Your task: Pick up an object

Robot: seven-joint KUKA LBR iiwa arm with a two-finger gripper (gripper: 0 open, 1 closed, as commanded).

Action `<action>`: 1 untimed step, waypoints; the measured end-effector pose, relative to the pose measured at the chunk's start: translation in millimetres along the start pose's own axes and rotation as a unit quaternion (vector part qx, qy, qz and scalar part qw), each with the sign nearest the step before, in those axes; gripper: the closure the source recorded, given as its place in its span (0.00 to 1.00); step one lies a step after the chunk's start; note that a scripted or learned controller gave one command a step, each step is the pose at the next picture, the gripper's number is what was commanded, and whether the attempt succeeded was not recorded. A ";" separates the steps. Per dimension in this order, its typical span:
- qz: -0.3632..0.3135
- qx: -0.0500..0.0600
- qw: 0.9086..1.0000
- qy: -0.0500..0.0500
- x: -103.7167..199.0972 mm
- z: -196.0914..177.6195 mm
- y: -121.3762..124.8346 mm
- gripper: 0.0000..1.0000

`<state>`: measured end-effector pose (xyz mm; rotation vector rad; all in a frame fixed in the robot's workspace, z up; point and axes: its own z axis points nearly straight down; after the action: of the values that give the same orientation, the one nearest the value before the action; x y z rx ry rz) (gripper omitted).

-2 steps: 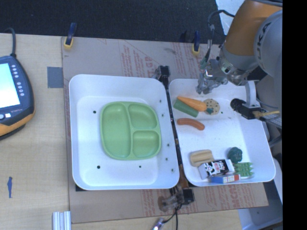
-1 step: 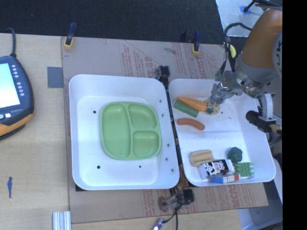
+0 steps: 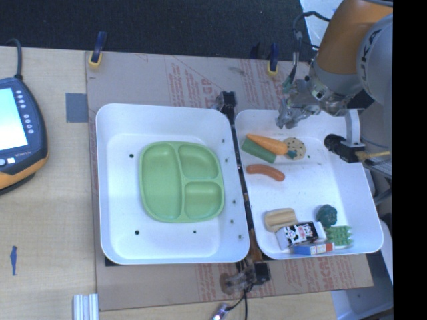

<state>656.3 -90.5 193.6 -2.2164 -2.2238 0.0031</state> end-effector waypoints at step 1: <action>-0.001 0.001 1.000 -0.001 -7.9 9.9 -65.6 1.00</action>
<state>590.7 -98.7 183.9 -2.2144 -2.2251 0.0064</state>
